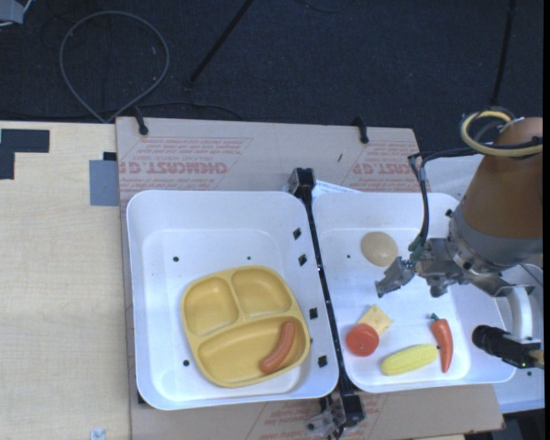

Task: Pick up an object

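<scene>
The gripper (405, 277) hangs over the middle of the right bin (348, 216), its 2 fingers parted and holding nothing, just beside a beige egg-shaped object (379, 247) that lies toward the bin's far edge. Along the near edge lie a red tomato (362, 340), a yellow cheese wedge (378, 319), a corn cob (409, 359) and a carrot (443, 342). In the left bin (156, 246), a yellow divided plate (222, 305) holds a sausage (280, 347) in its near compartment.
</scene>
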{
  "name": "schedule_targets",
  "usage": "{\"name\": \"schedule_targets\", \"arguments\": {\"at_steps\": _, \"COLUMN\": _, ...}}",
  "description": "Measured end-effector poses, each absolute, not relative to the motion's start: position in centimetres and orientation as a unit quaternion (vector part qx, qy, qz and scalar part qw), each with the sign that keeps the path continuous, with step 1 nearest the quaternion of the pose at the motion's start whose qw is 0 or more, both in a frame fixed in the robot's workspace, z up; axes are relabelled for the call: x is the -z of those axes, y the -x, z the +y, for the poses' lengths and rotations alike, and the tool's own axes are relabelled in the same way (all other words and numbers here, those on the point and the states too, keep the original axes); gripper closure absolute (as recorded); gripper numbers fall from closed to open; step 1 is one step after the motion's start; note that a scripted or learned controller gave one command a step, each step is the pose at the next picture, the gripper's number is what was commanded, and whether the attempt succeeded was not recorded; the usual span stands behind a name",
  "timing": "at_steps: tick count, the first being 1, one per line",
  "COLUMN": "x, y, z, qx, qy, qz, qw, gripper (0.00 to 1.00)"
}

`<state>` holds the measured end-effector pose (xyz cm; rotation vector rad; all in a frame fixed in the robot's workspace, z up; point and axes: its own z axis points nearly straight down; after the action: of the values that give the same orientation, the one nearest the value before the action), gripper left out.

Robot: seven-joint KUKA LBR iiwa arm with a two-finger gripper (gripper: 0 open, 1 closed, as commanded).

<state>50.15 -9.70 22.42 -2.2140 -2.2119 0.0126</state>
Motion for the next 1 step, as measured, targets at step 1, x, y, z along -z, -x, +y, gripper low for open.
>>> {"name": "schedule_targets", "arguments": {"at_steps": 1, "x": -22.85, "y": -50.34, "z": -9.73, "qx": -0.0012, "qy": 0.707, "qz": -0.707, "qw": 0.002, "gripper": 0.00}}
